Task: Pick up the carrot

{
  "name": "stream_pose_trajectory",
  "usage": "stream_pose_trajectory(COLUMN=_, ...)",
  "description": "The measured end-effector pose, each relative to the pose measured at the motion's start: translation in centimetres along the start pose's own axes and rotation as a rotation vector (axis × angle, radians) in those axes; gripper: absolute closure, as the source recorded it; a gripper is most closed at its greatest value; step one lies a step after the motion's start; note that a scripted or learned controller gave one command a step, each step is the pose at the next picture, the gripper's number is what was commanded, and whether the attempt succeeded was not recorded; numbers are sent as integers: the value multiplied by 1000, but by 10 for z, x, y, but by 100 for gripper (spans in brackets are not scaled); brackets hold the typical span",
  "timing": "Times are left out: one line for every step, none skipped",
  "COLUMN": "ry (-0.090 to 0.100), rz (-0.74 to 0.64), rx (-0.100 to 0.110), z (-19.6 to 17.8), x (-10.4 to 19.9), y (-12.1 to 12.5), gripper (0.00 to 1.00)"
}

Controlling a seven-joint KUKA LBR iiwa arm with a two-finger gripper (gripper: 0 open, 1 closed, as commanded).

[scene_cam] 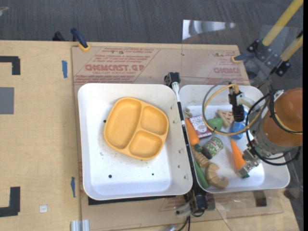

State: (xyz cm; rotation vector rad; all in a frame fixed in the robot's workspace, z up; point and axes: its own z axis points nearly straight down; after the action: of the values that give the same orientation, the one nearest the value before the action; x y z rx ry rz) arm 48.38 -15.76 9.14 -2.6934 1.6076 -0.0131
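Observation:
An orange carrot (237, 154) lies in the right bin (279, 179), slanted, with its green end pointing to the front. A second orange carrot-like piece (192, 134) lies along the bin's left wall. My gripper (251, 160) sits low at the right side of the carrot, touching it or just beside it; the arm's orange band (288, 117) hangs over it and hides most of it.
The right bin also holds a small can (213, 147), a pink box (198, 125), a blue item (238, 127), green pieces (215, 124) and a tan piece (216, 177). A yellow divided plate (136, 128) rests in the left bin (96, 177). Cables loop over the right bin.

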Motion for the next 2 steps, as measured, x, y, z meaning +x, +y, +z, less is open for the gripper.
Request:
stream_pose_trajectory(ry=9, rz=-225, rx=-4, z=0, x=-10, y=-5, gripper=100)
stream_pose_trajectory(ry=7, rz=-227, rx=0, z=1, x=-12, y=-7, gripper=0)
